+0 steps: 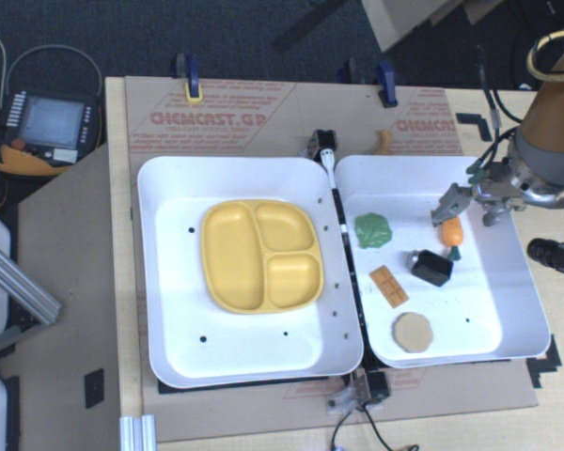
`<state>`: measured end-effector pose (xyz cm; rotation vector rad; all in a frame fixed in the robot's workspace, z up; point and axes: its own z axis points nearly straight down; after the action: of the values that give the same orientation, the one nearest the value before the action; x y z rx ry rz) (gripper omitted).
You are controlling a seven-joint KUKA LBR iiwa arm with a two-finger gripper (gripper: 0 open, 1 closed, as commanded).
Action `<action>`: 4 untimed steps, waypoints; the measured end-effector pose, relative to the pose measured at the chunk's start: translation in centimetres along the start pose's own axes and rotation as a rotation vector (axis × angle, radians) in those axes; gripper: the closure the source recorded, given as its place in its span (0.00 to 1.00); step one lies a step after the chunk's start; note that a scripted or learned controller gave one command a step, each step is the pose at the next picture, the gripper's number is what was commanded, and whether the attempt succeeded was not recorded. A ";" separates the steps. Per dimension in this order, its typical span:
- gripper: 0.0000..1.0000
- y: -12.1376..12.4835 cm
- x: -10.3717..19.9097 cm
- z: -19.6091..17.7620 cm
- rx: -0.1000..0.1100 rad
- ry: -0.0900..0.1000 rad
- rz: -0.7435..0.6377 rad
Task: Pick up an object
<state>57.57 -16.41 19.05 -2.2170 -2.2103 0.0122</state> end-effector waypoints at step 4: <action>1.00 0.3 -0.6 9.4 -0.014 -0.002 -0.003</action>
<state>57.76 -16.98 9.67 -2.2219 -2.2216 -0.0004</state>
